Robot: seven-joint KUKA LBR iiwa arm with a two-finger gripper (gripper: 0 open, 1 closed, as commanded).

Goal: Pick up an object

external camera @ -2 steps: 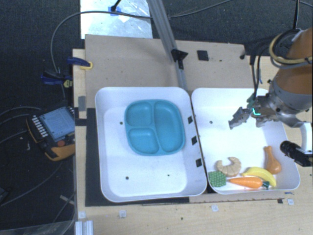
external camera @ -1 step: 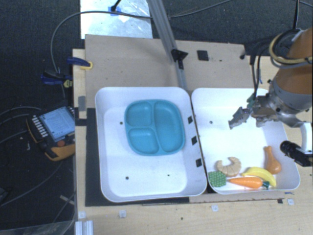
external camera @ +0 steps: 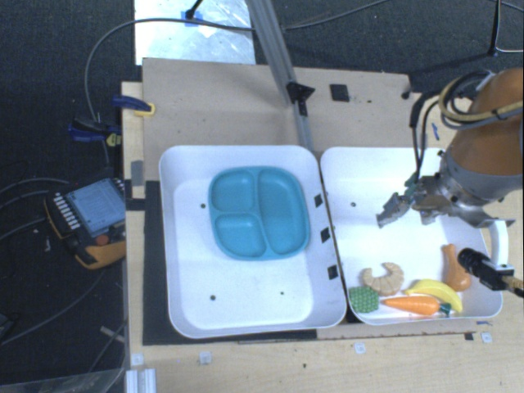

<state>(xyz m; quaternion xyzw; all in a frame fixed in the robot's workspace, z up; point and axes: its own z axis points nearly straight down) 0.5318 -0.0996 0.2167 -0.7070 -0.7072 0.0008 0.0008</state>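
Hovering my tool (external camera: 391, 212) over the right shallow white bin (external camera: 360, 178), grip state indeterminate. Orange plastic carrot (external camera: 412, 305) lies at that bin's near edge, well apart from the tool, beside yellow banana (external camera: 435, 291).

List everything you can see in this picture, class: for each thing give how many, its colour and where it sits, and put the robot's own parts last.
bins: 2, white, side by side on the bench
plate: 1, blue, three compartments, in the left bin
croissant: 1, tan, near edge of the right bin
broccoli: 1, green, right bin's near left corner
carrot: 1, orange, along the right bin's near edge
banana: 1, yellow, just behind the carrot
drumstick: 1, orange-brown, right of the banana
clamps: blue and yellow, count unclear, on the floor left of the bench
handheld unit: 1, grey and orange, on the floor at left
arm: 1, grey with orange band, over the right bin
tool: 1, grey, above the right bin's middle
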